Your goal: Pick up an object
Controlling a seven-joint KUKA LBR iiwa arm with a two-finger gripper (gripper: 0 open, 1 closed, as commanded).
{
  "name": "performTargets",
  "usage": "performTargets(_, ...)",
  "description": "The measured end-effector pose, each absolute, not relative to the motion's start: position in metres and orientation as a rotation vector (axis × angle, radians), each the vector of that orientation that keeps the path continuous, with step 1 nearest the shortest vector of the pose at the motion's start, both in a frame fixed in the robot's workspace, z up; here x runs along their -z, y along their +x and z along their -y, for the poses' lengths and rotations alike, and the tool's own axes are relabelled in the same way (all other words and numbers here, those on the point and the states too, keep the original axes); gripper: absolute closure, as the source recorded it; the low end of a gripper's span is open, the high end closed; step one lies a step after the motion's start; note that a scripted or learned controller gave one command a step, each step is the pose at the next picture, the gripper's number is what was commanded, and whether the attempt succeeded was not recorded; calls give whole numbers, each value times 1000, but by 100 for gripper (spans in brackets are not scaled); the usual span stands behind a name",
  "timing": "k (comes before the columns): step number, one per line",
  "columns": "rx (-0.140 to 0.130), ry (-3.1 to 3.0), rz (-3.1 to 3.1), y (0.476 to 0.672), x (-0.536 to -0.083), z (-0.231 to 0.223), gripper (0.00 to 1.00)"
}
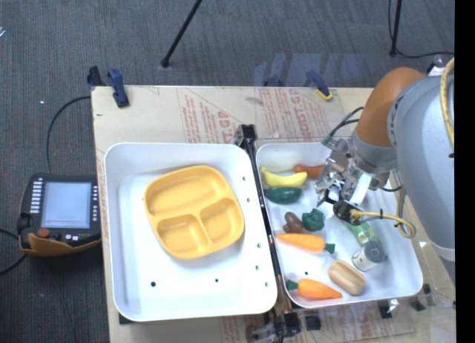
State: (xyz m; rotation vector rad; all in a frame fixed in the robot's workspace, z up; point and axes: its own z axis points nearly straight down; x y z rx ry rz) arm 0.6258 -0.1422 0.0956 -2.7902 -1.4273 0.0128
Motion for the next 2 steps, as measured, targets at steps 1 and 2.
performTargets(1, 16, -2907, 1189, 647, -222, 69, 100)
performTargets(2, -15, -2977, 981, 578, -185, 59, 100)
